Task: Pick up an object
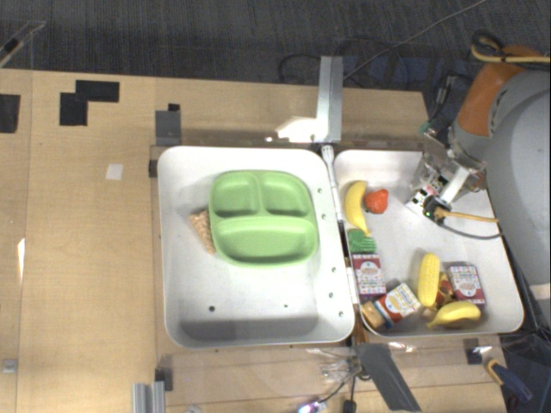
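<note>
The right bin (405, 166) holds a banana (355, 205) and a small red fruit (375, 200) near its left wall. Toward the front lie a corn cob (428, 280), a second banana (456, 314), a green packet (362, 244), small cartons (368, 275) and a boxed snack (463, 280). My gripper (430, 198) hangs over the bin's far right part, tilted, right of the red fruit and apart from it. Nothing shows between its fingers.
The left bin (185, 299) carries a green divided tray (262, 216) with a tan, grainy piece (202, 228) tucked at its left edge. A metal post (331, 93) stands behind the bins. A yellow cable (473, 219) trails from the gripper across the right bin.
</note>
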`<state>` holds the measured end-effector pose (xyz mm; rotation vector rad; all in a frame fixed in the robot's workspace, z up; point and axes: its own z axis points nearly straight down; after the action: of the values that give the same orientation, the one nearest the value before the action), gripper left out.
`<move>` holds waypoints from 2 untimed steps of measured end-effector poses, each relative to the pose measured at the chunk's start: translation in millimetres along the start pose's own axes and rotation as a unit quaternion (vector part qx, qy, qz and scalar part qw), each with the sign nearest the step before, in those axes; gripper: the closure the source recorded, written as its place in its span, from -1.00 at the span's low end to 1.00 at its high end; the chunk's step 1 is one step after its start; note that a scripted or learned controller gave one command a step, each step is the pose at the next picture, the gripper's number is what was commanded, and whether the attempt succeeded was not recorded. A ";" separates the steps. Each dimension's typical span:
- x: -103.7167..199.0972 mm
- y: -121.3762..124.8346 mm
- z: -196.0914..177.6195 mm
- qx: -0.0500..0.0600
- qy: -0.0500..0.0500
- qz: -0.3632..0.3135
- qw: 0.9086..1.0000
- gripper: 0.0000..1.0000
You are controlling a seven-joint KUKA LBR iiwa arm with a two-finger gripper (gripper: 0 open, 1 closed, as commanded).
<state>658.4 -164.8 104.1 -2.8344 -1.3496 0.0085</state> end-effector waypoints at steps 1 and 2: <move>12.3 -1.6 12.2 -0.007 0.006 0.246 0.969 1.00; -2.1 4.4 11.4 -0.002 0.012 0.327 0.945 1.00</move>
<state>660.5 -169.2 92.7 -3.1152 -0.3484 -0.0276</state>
